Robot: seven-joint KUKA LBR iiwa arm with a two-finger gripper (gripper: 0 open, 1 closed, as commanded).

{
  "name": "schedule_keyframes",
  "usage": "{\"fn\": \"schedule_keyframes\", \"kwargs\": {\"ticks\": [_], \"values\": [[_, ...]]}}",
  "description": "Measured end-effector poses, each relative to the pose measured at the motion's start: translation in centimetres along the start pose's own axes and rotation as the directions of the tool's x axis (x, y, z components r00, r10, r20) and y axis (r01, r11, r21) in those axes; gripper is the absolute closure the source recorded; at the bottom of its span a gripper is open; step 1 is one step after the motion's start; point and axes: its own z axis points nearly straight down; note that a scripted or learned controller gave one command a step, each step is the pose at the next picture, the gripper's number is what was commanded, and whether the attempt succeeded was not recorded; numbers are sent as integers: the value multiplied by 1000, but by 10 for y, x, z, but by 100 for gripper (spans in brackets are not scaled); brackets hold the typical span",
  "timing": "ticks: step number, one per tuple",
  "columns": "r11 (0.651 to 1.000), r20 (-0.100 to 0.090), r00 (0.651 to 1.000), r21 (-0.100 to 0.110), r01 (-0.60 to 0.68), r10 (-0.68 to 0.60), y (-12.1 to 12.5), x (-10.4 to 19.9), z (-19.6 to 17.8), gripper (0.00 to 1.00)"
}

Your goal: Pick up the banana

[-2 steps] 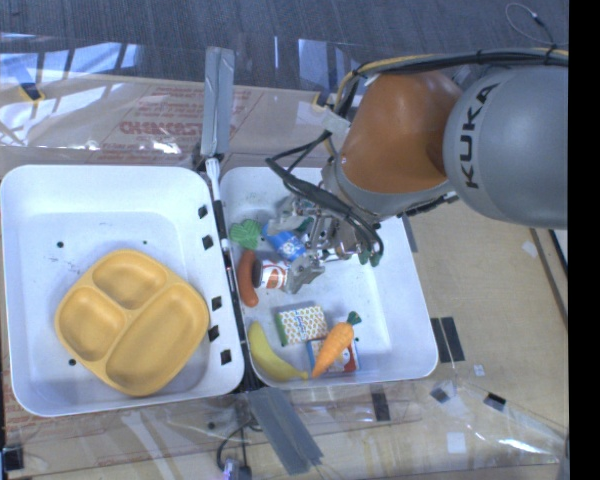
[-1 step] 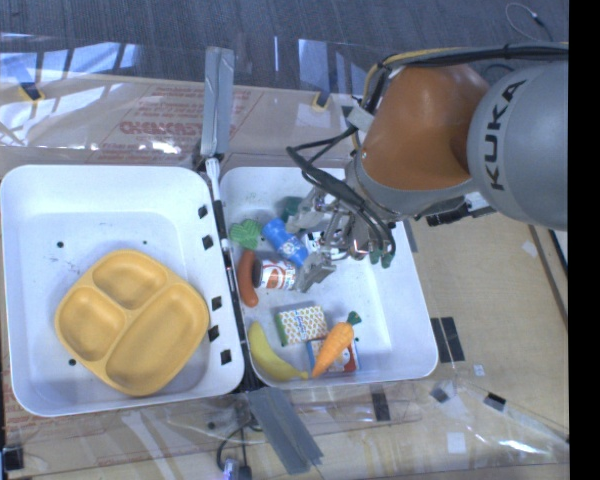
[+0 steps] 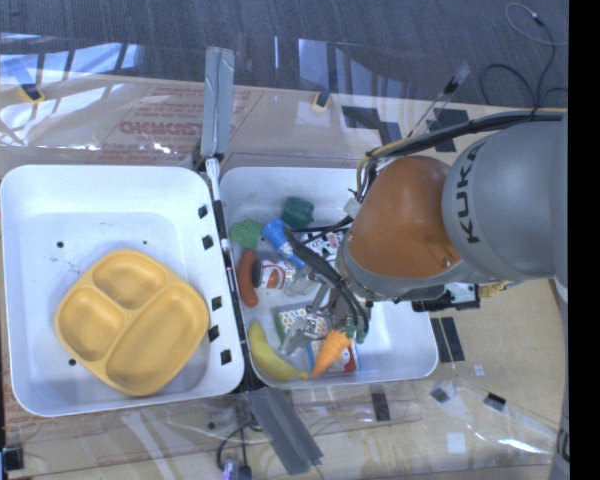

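Bins are set side by side on the bench. The left bin [image 3: 20, 268] bears a yellow three-part plate [image 3: 130, 320], lying toward its 6 o'clock half. The right bin [image 3: 420, 353] is crowded with small things under the arm [image 3: 450, 218], which reaches in from 3 o'clock, its orange band turned up to the camera.

The banana [image 3: 270, 358] is seen lying flat on the floor of the right bin, at about 7 o'clock within it, close to the wall shared with the left bin. A carrot [image 3: 330, 350] lies just beside the banana, at its 3 o'clock, tilted with its tip toward 7 o'clock. A red sausage-like piece [image 3: 248, 278] is found at the banana's 12 o'clock, with a green piece [image 3: 246, 234], a blue piece [image 3: 278, 236] and a dark green block [image 3: 298, 211] farther up toward 12 o'clock.

The gripper [image 3: 325, 318] is held low over the clutter, just at 1 o'clock from the banana and above the carrot. How far its fingers are spread cannot be told, since they merge with the shiny wrappers below; nothing can be made out clearly between them, and the banana appears to be untouched.
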Motion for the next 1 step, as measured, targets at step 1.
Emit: {"fn": "schedule_keyframes", "kwargs": {"ticks": [1], "values": [[940,10,940,-1,342,-342,1,7,35,0]]}}
